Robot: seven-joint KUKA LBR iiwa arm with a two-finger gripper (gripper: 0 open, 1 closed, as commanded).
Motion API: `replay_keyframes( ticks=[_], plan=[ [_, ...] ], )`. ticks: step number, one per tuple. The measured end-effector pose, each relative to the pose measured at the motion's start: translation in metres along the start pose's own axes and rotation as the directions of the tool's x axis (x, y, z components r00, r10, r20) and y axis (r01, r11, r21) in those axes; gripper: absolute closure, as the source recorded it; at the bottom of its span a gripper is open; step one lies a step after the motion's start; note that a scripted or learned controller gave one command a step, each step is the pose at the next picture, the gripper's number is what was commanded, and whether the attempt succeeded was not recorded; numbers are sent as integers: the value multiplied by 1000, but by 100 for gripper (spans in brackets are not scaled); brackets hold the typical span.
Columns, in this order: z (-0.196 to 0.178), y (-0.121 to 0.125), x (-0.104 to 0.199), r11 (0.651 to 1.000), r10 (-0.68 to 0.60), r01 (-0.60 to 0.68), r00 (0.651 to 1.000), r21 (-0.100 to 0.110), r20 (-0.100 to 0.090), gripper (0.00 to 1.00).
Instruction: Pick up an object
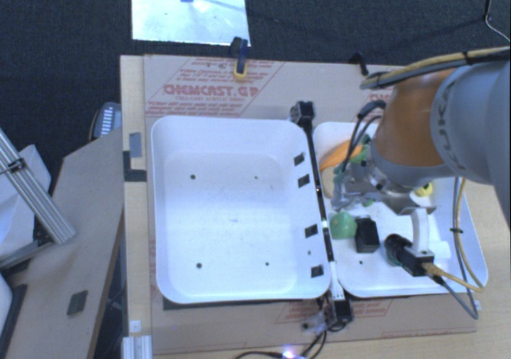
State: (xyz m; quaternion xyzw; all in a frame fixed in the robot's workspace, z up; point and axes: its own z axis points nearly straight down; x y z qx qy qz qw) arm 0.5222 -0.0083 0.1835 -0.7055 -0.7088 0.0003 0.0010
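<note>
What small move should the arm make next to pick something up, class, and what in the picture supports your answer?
Probably a short descent toward the green ball. The gripper sits low in the right bin, just above the ball, which lies against the divider beside a small black object. Nothing is visibly held, and an orange object lies farther back.

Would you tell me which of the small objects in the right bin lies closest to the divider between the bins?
The green ball: it sits right beside the divider, while the black block lies farther right and the orange object sits farther back.
</note>
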Motion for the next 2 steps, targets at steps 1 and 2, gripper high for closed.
replay_keyframes(
  ticks=[1, 2],
  plan=[
    [-44, 38, 29, 1000, -2, 2, 1000, -7, 1, 100],
    [-2, -40, -30, 1000, 10, -10, 1000, 5, 1, 100]
  ],
)
